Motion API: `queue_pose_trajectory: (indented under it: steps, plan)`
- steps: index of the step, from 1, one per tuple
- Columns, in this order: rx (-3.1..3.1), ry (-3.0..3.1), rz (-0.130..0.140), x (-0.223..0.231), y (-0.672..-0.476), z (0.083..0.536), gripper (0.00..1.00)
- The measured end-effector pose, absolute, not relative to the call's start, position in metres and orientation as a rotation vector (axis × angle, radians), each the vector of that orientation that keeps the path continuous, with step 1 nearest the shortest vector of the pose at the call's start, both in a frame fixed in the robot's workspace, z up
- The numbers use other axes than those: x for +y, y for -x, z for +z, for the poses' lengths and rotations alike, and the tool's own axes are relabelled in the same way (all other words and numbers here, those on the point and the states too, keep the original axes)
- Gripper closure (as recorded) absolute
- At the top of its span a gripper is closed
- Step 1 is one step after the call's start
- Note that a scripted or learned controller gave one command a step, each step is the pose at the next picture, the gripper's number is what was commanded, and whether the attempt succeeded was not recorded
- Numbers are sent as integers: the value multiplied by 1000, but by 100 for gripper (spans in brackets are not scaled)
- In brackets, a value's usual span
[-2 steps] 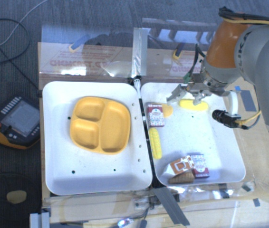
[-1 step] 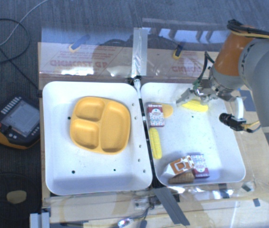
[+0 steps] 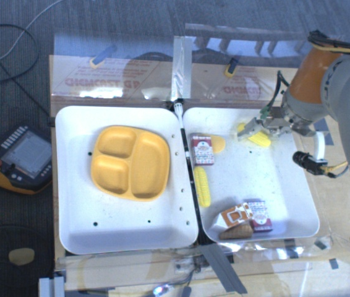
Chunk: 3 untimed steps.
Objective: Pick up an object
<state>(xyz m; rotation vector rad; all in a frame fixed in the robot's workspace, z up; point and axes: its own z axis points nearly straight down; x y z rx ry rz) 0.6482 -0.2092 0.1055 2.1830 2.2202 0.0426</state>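
Observation:
My gripper (image 3: pixel 263 127) is low in the far right part of the right bin (image 3: pixel 286 197), hanging from the grey arm with the orange band (image 3: pixel 308 73). A small yellow object (image 3: pixel 260 140) lies right at the gripper's tip, with another yellow bit (image 3: pixel 242 129) just to its left; whether it is gripped is not visible. Elsewhere in this bin are a red and white packet (image 3: pixel 203 150), a yellow piece (image 3: pixel 217 145) beside it, a corn cob (image 3: pixel 202 186), and small boxes (image 3: pixel 248 216) at the near side.
The left bin (image 3: pixel 76 228) holds a yellow divided plate (image 3: pixel 132 161). A handheld pendant (image 3: pixel 17 159) lies on the floor at the left. A cable connector (image 3: pixel 311 161) hangs by the arm over the right bin's edge.

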Motion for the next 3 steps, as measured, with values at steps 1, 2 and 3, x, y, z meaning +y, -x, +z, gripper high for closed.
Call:
queue_pose_trajectory:
  steps: [1, 2, 3]
  plan:
    - [2208, -2180, 34, -217, -648, 121, 100]
    - [2140, -2299, -2, -150, -648, 201, 100]
    - [2464, -1949, -5, -139, -668, 155, 100]
